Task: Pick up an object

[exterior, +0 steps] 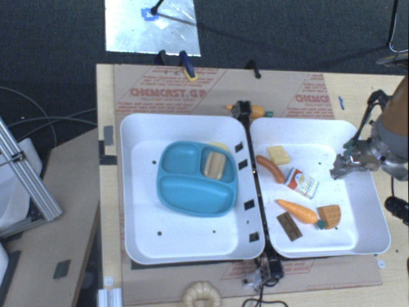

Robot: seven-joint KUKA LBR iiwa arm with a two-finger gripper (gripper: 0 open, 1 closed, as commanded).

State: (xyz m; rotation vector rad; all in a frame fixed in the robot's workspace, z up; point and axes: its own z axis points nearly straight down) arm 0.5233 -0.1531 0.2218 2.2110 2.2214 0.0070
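The pincer (339,169) is positioned over the right bin (374,232), near its right wall, with the arm (393,133) entering from the right. Nothing is seen between its fingers; whether they are open or closed cannot be told.

Loose objects are recorded on the floor of the right bin, well left of the pincer: a pale yellow block (278,155) at the top, a red sausage (270,169) just below it, a small red and white carton (302,184) closest to the pincer, an orange carrot (297,211), a brown bar (289,226) and a tan wedge (330,215) touching the carrot's end.

In the left bin (137,235) a blue divided plate (192,194) is seated, with a tan bread-like piece (214,165) lying in its upper right compartment. Both bins rest on the tabletop (108,142).
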